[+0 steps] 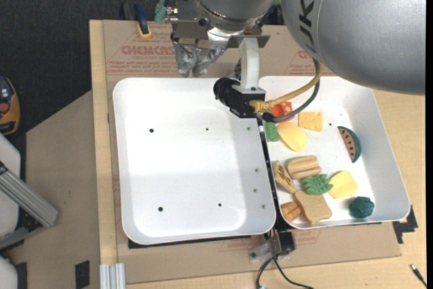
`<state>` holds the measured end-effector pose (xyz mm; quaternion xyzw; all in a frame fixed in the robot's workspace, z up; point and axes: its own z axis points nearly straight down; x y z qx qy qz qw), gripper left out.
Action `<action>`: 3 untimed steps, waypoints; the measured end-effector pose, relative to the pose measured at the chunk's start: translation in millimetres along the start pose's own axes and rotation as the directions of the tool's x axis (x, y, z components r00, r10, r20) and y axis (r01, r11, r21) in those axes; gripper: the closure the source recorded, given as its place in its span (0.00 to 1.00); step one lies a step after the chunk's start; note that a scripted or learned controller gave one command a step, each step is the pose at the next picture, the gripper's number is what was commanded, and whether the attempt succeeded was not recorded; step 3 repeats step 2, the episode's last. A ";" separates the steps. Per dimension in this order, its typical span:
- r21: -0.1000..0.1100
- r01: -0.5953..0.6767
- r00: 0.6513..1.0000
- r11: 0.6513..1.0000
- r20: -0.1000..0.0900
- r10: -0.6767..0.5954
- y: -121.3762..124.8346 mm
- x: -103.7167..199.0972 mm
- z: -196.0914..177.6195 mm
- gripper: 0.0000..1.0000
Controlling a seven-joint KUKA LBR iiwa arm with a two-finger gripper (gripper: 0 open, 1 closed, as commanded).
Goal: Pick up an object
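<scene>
Two shallow white bins sit side by side on the worktop: the left bin and the right bin, which carries all the toy food. At the far rim of the left bin hangs the pincer, and whether it is open or closed I cannot tell. Rightward lie one yellow piece, one orange cracker, one watermelon slice, one bread roll and one dark green broccoli, with the arm's black cable fitting overhanging the shared wall.
</scene>
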<state>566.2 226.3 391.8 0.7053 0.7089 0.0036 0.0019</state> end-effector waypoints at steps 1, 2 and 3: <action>-0.003 0.001 1.000 1.000 -0.001 -0.001 0.4 0.6 -10.8 1.00; -0.005 0.002 1.000 1.000 -0.001 -0.002 0.8 1.1 -21.1 1.00; -0.005 0.002 1.000 1.000 -0.001 -0.002 0.8 1.1 -21.1 1.00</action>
